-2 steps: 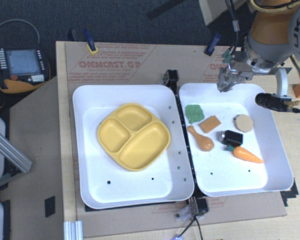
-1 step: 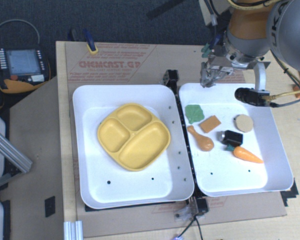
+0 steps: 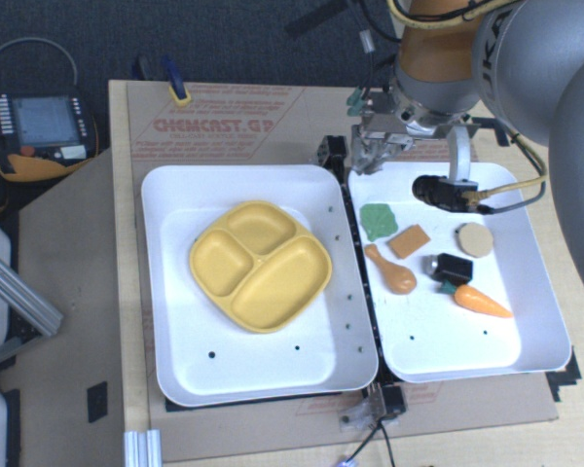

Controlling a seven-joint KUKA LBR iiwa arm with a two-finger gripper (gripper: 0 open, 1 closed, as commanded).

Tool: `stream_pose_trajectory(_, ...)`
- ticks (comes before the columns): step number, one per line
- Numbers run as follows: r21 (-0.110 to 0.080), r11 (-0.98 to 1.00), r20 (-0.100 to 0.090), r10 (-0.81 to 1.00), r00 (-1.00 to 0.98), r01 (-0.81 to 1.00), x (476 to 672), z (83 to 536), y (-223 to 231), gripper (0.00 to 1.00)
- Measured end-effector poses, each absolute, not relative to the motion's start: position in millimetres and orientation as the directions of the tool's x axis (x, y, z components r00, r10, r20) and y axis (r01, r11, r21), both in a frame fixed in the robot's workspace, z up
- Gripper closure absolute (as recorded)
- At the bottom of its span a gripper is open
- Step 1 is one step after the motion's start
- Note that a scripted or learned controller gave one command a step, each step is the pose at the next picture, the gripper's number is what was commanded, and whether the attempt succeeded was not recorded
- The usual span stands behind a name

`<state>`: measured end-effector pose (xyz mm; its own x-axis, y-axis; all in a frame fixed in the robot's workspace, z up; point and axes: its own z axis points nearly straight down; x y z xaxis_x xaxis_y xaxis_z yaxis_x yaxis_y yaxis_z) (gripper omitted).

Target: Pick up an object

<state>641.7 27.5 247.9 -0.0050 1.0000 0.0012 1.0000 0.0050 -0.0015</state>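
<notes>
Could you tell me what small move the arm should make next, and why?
Probably swing the gripper toward the near side of the right bin and then lower it. It hangs above that bin's far left corner with nothing in it, while the green piece, the carrot and the other pieces lie nearer.

Readable text: one printed line on the brown board (image 3: 224, 115) under the bins.

The board carries red printed letters along its far edge, just behind the left white bin (image 3: 165, 261). The biggest line reads about "CHEMCAST GP", in outlined capital letters; the last characters are not fully sure. Above it stands a line of smaller red print, and more red print continues to the right, but these are too small and too blurred to read. The handheld device (image 3: 41, 129) at the left edge has a lit screen, but nothing on it is legible. The things in the right bin show no legible label.
</notes>
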Motion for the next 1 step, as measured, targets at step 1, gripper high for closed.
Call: stream_pose_trajectory(1, 0.003, 0.004, 0.000, 1.000, -0.004, 1.000, 656.4, 242.4, 81.1, 1.00)
